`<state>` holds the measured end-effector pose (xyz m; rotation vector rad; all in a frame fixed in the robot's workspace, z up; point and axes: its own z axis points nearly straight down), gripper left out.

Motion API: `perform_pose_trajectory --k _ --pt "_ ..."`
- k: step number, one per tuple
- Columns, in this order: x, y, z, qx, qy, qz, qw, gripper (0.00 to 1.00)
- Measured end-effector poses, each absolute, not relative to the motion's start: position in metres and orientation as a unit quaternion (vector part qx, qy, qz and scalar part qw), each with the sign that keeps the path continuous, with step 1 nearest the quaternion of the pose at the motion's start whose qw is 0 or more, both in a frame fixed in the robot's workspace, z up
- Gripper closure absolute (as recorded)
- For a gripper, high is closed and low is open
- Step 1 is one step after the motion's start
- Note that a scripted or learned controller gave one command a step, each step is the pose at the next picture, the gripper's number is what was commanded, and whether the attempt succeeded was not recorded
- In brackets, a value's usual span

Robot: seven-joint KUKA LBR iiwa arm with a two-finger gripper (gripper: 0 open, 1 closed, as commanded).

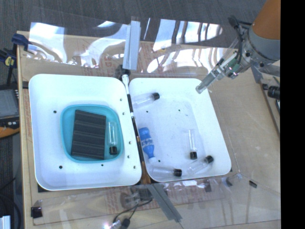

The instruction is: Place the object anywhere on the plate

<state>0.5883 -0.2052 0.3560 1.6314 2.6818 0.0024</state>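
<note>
Your gripper (202,87) sits at the right bin's (217,128) upper right corner, grip state indeterminable; the plate (66,123) lies far lower left.

A robotics laboratory is indicated: two shallow white plastic bins (40,128) are set side by side on a transparent-sheeted bench (257,142), reached by a grey industrial arm with an orange band (267,18). Clear plastic sample vials with black caps (191,144) are scattered in one bin, and loose cables (126,213) are seen at the bench's edge.
</note>
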Motion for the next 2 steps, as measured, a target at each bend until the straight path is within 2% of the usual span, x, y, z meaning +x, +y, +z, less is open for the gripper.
perform_pose_trajectory --k 1,2 --pt "0.6226 -0.2103 0.4439 0.542 0.84 0.001 0.001 0.0" --pt "0.6206 -0.211 0.4428 0.595 0.803 -0.001 0.0 0.0"
